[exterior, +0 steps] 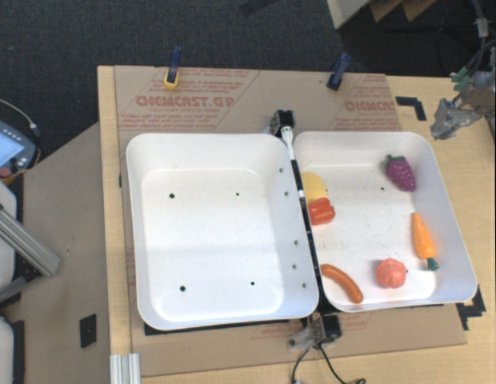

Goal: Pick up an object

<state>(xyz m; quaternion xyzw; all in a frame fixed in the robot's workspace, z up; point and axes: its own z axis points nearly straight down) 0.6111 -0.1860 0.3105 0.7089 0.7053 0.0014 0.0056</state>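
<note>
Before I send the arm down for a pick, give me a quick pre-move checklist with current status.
1. Targets present in right bin: ok; purple grapes, carrot, sausage, pink round fruit, a yellow piece and a red piece.
2. Gripper outside the bin, past its far right corner: ok.
3. Nothing held: cannot tell.
4. Finger opening: cannot tell.
5. Grapes stand apart from other items: ok.
6. Yellow and red pieces free of the divider wall: not ok; they lie against it and touch each other.

Robot lab, clamped cardboard sheet (232,94) on bench, white bins (208,230), dark carpet (72,22)
</note>
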